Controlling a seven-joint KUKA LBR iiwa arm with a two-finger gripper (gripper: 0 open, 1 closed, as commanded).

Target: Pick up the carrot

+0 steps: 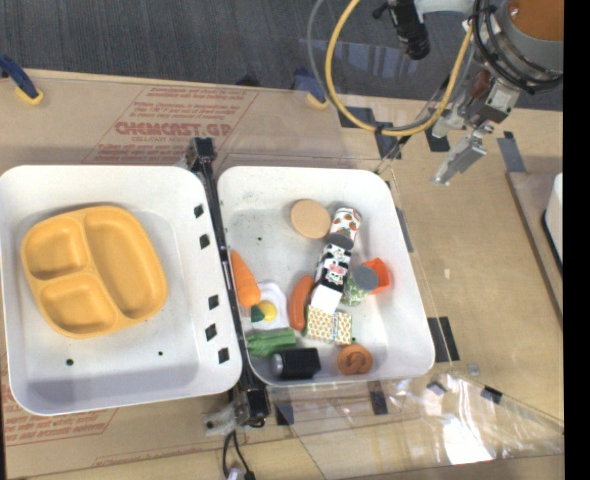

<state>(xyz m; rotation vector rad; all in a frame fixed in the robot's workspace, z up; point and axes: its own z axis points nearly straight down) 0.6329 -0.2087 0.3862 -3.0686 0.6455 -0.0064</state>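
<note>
Count first: you have two white bins side by side on the bench. The left bin (15, 298) holds one yellow tray (93, 268) with three compartments, lying flat toward the bin's left half.

The right bin (400, 268) holds the clutter. Along its left wall lies one carrot (244, 278). Just beside its lower end sits one fried-egg toy (266, 306), and below that one green piece (271, 343) and one black cylinder (297, 363). Further right you see one orange-red sausage-like piece (299, 303), one tan disc (311, 219) near the top, one cow-print carton (331, 268), one checkered box (329, 325), one spotted can (345, 225), one orange ring (354, 359) at the bottom, and one grey-capped orange item (369, 277). Some of these touch or overlap; exact identities are uncertain.

Carrot: long axis runs nearly top to bottom of the view, tilted slightly, upper end narrow and leaning left, broader end lower right. It rests on the bin floor, close against the divider between the bins.

The gripper (460, 158) hangs above bare bench, beyond the right bin's top-right corner. You cannot tell from this angle how the gripper is set. Nothing visible in it. The carrot lies well apart from it, down and to the left, across the whole right bin.
</note>
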